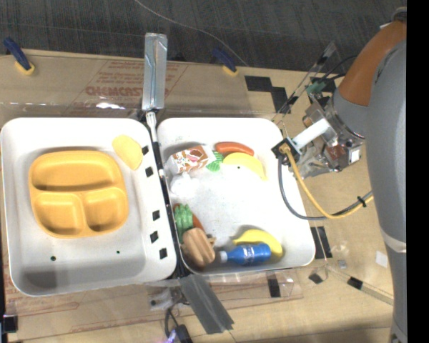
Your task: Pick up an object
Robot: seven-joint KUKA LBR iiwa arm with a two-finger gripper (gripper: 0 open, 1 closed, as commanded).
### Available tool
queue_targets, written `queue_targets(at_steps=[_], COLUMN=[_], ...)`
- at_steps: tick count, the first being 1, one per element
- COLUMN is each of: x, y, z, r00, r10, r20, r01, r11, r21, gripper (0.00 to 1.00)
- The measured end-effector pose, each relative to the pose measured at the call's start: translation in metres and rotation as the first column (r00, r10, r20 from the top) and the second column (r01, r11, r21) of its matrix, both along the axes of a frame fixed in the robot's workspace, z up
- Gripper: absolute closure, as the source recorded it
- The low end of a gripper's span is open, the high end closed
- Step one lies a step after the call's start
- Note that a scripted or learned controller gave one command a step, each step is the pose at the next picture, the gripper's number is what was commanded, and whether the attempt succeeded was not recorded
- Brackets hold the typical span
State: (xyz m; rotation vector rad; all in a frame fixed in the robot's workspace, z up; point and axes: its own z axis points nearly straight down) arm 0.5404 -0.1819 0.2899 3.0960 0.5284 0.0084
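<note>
The gripper point(327, 148) hung outside the right bin point(289, 213), just beyond its right wall near the far corner, among cables and a yellow hose point(307, 195); whether it was open or closed could not be told, and nothing showed in its grasp. By my reading the pick had not yet begun — the arm was at the approach stage, with a target to be chosen.

Candidates lay along the right bin's edges: a red object point(234, 148) and a yellow banana-like piece point(245, 164) against the far wall, a small printed packet point(188, 159) near the far-left corner, and at the near wall a blue bottle point(246, 254), a yellow piece point(261, 239) touching it, a tan bread-like item point(197, 247) and something green point(182, 215) by the divider. The left bin point(14, 191) carried a yellow divided tray point(77, 190) and a small yellow block point(128, 151).

The next move likely calls for crossing the right wall and descending. The bin's middle was open room; the things hugging walls leave little space for a finger on the wall side.
</note>
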Motion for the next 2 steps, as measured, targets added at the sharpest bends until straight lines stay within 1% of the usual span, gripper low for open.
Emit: queue_targets(at_steps=[1,2], x=[0.053,0.095], y=[0.041,0.033], z=[-0.118,-0.127], r00=[1.0,0.998], r10=[0.012,-0.069], r20=[-0.021,-0.01], r01=[-0.011,0.069], r11=[1.0,0.998], r21=[0.006,0.002], gripper=[1.0,1.0])
